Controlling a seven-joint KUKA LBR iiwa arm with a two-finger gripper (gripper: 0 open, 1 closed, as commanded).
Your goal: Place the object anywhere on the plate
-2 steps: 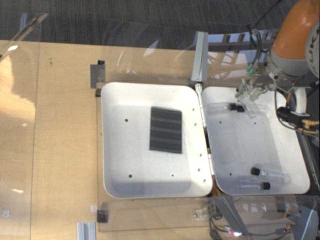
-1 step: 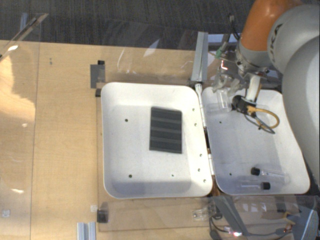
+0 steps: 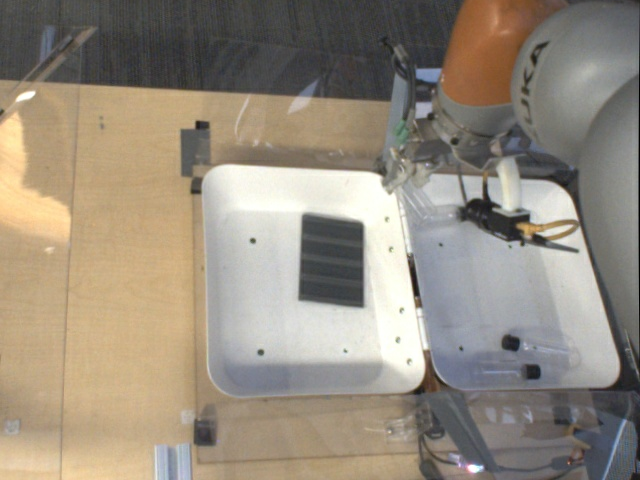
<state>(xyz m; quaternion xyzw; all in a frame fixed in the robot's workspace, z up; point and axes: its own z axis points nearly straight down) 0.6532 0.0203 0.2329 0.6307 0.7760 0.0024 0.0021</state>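
Wooden bench [image 3: 110, 298]: dark plate [image 3: 332, 259] waits in the left bin [image 3: 230, 358]; the gripper [image 3: 402, 168] hovers at one o'clock, grip state unclear, probably still needing to pick

two white bins side by side on a wooden bench [image 3: 110, 298], dark ribbed plate [image 3: 332, 259] lying flat in the left bin [image 3: 230, 358], clear syringe-like object [image 3: 535, 346] near the right bin's [image 3: 450, 298] near edge, grey-and-orange arm [image 3: 520, 48] over its far edge, black cable [image 3: 495, 218] below it
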